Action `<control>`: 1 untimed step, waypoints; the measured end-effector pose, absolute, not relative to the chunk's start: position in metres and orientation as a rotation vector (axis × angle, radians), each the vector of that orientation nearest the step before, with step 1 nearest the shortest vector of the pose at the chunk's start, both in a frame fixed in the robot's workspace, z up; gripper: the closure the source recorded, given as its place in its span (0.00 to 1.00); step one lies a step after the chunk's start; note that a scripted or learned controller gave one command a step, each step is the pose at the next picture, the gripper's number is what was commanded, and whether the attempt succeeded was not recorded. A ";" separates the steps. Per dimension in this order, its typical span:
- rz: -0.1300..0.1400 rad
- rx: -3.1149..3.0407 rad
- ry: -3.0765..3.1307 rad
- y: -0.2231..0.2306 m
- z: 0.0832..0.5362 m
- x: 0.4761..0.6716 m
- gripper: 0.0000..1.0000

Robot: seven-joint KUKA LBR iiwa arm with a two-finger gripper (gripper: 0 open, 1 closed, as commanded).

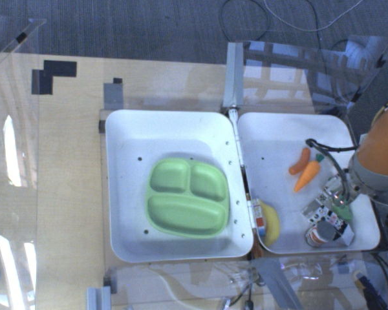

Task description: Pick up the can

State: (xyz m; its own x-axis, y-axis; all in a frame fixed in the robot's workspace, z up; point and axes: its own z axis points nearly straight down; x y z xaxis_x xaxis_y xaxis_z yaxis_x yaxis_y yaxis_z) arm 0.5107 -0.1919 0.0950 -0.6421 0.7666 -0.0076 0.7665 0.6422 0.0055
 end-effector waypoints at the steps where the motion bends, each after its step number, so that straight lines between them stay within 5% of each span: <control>1: 0.006 1.318 2.833 -0.192 0.107 0.514 1.00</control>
State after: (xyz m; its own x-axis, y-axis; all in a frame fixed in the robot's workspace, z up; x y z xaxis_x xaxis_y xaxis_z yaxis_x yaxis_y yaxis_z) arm 0.5136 -0.1916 0.1070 -0.6440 0.7649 -0.0142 0.7648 0.6442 0.0106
